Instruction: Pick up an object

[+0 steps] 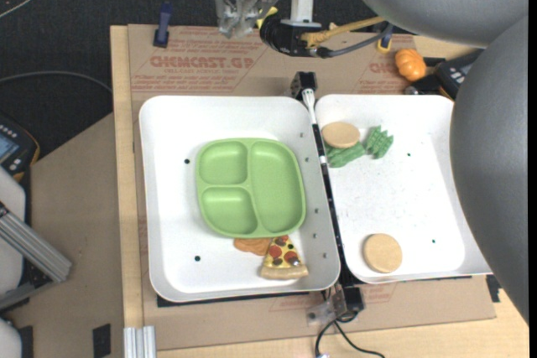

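Nothing picked up yet: tool (239,12) high over the desk's far edge, grip state impossible to tell, well apart from the green plate (250,186) and pizza slice (282,259) in the left bin (164,180), cookies (341,134) and broccoli (369,147) in the right bin (428,197).

Pizza slice (283,258) flat in left bin; cookies (382,252), broccoli (369,147) right.

The grey arm (470,54) covers the right bin's (419,197) right edge and is cut off at the top. The green plate (250,186) hides part of an orange piece (250,246).
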